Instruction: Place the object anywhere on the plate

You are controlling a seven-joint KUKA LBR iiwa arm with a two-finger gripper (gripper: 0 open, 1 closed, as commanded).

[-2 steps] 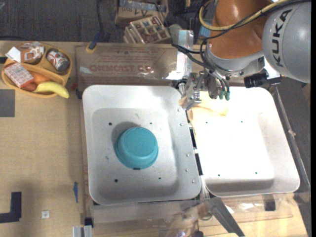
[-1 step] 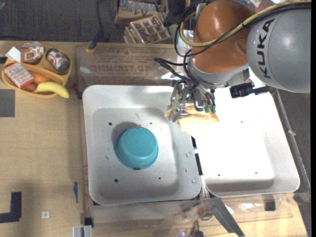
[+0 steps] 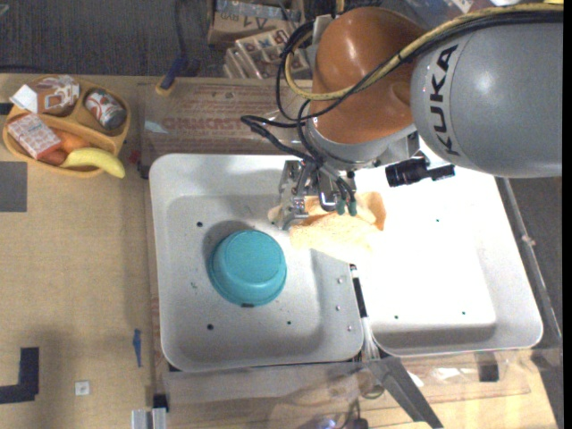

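Single fixed camera, mounted above the bench (image 3: pixel 71 266), looking down at a slant from moderate height; both white bins (image 3: pixel 179 329) lie in frame, the arm (image 3: pixel 483 88) entering from the right.

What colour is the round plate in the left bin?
Teal blue, plain with no pattern. The plate sits in the left bin, seen in the camera view.

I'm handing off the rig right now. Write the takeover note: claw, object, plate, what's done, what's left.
Claw: low over the far edge of the left bin, near the divider; whether it grips anything is unclear.
Object: a pale orange piece lies right under and beside the claw, spilling toward the right bin.
Plate: the teal round dish sits in the left bin, nothing on it.
Done: claw is at the object.
Left: confirm the grasp, carry to the dish, release.
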